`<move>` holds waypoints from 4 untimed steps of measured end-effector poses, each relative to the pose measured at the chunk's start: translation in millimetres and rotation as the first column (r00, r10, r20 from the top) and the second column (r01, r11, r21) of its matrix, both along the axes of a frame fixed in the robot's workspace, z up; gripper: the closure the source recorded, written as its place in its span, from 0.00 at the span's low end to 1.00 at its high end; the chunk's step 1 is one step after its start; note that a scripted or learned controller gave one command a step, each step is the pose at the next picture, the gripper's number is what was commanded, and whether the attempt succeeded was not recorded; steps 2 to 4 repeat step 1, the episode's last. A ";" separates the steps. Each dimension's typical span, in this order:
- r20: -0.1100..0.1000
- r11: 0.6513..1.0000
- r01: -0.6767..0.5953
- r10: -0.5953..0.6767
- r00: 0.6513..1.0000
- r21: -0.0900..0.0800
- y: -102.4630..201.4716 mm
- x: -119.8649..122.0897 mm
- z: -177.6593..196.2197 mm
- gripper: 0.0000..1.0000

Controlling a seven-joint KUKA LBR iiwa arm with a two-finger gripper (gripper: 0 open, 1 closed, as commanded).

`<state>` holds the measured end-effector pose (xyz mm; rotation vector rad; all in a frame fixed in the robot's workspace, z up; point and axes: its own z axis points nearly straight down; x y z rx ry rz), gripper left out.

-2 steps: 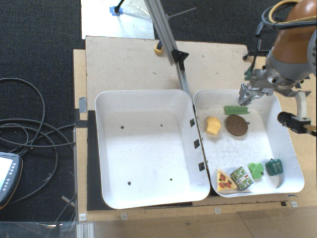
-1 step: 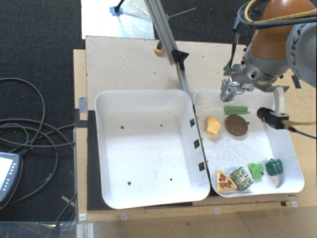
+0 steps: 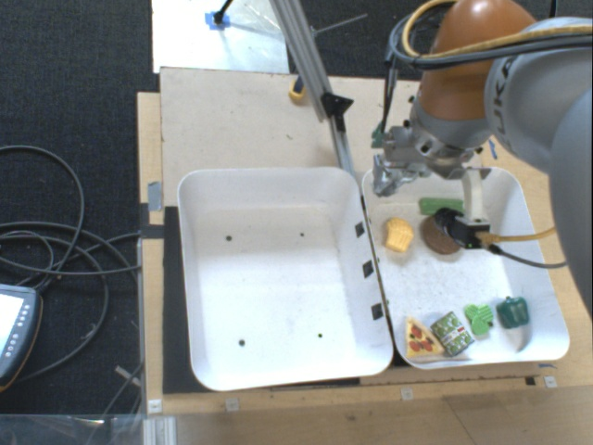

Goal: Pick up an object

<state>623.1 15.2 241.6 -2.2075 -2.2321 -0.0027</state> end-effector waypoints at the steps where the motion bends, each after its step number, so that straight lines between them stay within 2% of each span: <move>1: 0.000 1.000 0.001 -0.001 1.000 0.000 52.9 1.7 -15.2 1.00; 4: 0.000 1.000 0.001 -0.001 1.000 0.000 52.9 1.7 -15.2 1.00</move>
